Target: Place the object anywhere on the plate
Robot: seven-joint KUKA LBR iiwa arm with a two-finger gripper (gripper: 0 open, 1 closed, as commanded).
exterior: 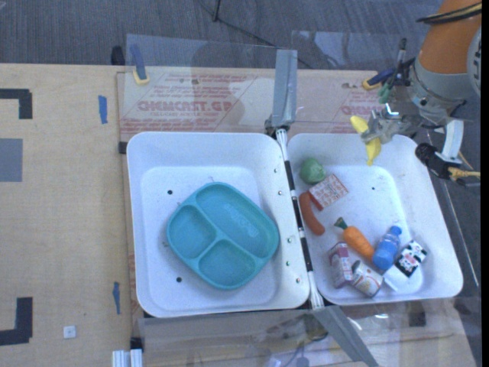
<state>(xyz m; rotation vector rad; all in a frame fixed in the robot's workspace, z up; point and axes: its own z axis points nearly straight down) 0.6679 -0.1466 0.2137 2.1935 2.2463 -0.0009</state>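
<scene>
A teal plate [223, 235] with three compartments lies in the left bin [153, 167]. My gripper [376, 131] hangs over the far edge of the right bin [432, 205], at the upper right of the view. It is shut on a yellow banana-shaped toy [370, 150], which sticks out on both sides of the fingers and hangs clear of the bin floor. The plate lies well to the left of the gripper and nearer the front, past the divider between the bins.
In the right bin lie a green ball [312, 170], a red-and-white packet [328, 191], a red sausage [311, 212], a carrot [356, 240], a blue bottle [386, 248], a black-and-white carton [411, 258] and small cans [341, 261]. A grey post [285, 90] stands behind the divider.
</scene>
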